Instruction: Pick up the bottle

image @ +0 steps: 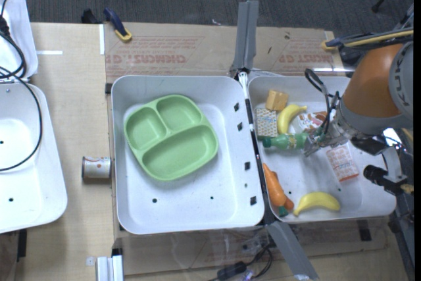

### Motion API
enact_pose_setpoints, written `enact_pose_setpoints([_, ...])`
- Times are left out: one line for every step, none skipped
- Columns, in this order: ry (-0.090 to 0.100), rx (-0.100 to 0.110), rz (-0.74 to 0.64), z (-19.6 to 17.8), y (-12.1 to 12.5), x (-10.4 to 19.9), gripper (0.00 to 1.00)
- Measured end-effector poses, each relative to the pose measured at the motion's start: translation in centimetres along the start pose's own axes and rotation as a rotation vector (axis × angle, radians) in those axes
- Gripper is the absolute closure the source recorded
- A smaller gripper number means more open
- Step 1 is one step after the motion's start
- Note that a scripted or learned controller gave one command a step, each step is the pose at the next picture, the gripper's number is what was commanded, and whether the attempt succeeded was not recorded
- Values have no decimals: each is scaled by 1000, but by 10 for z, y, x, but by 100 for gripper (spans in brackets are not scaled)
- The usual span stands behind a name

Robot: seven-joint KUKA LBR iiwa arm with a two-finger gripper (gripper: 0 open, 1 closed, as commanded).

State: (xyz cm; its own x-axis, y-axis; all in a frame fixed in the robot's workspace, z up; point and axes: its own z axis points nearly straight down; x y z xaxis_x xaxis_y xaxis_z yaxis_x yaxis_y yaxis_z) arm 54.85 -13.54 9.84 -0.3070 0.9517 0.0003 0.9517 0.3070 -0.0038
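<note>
Low in the right bin (368,210), the tool (316,141) touches the bottle (286,141), grip unclear.

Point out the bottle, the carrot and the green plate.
bottle (285,141): camera view, middle of its green body.
carrot (274,189): camera view, middle of its orange length.
green plate (172,137): camera view, ridge between its compartments.

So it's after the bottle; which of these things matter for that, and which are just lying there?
Part of the job:
- green bottle, lying in the right bin
- the hand, right beside the bottle's end

Just lying about:
- two bananas
- carrot
- green divided plate in the left bin
- small can on the bench outside
</note>
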Motion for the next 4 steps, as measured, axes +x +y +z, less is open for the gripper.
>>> enact_pose_setpoints([0, -1, 92, 8, 65, 12, 100])
enact_pose_setpoints([0, 0, 405, 8, 59, 14, 100])
enact_pose_setpoints([-1, 0, 406, 8, 59, 14, 0])
enact_pose_setpoints([1, 16, 513, 10, 96, 5, 0])
